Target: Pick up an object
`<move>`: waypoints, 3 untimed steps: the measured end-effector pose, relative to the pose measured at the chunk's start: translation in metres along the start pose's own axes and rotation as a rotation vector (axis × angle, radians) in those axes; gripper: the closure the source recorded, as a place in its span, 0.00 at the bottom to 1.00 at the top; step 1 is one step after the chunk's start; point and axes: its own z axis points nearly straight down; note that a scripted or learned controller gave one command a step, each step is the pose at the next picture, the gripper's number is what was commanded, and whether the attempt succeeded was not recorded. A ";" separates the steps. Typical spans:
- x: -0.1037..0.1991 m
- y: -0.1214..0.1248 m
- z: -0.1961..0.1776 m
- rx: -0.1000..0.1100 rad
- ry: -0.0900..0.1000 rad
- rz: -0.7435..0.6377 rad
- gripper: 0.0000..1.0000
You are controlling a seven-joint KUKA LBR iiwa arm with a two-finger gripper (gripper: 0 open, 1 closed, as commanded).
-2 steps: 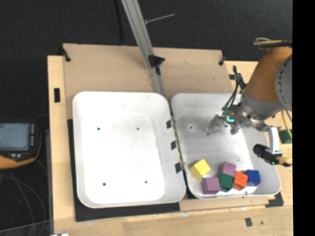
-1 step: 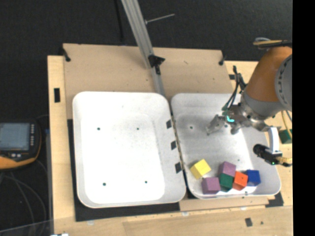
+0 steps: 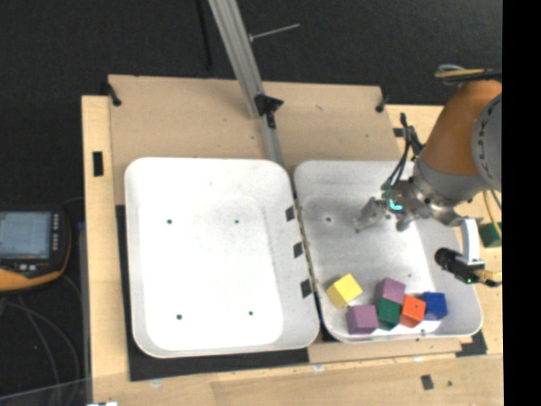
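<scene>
i see the left bin (image 3: 211, 252) beside the right bin (image 3: 338, 193), where the gripper (image 3: 382, 212) hangs over bare floor; i can't tell its jaw state. along the near edge cluster yellow block (image 3: 345, 290), purple blocks (image 3: 390, 291), green (image 3: 388, 311), orange (image 3: 412, 309), blue (image 3: 434, 304).

The 2 white bins (image 3: 211, 252) look like smooth matt plastic. The bench (image 3: 194, 117) looks like pale raw wood. The coloured blocks (image 3: 389, 303) look matt.
</scene>
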 end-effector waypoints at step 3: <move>-0.029 -0.010 -0.019 -0.001 -0.002 0.002 0.00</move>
